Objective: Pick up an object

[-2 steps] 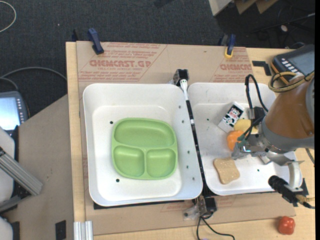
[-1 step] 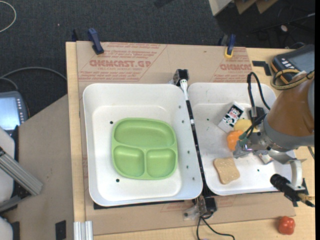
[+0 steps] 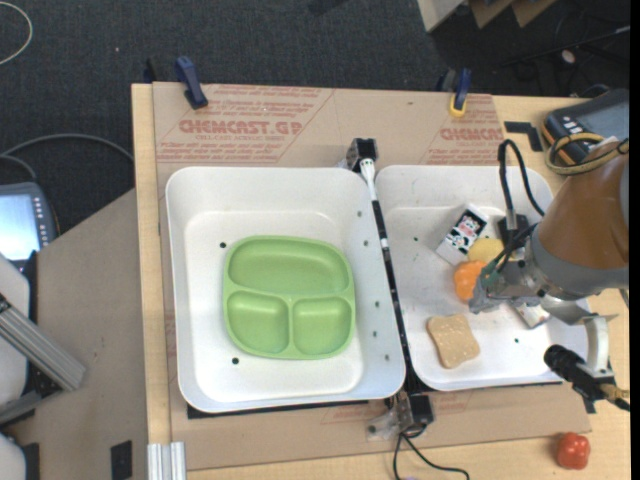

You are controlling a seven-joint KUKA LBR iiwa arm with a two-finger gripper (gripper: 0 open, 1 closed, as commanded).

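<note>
Red object [image 3: 572, 450] on bench edge, gripper [image 3: 487, 293] beside orange ball [image 3: 465, 281]

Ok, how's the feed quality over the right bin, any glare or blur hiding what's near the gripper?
Camera view: lighting is even and soft, with no harsh glare on the white right bin. The bread slice and orange object read clearly; the gripper is slightly soft and shadowed under the arm, so its fingertips are hard to resolve.

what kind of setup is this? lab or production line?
Looks like a research lab bench, not production: two white bins clamped to a paper-covered board, toy-like test items such as a green divided plate and a bread slice, loose cables around.
</note>
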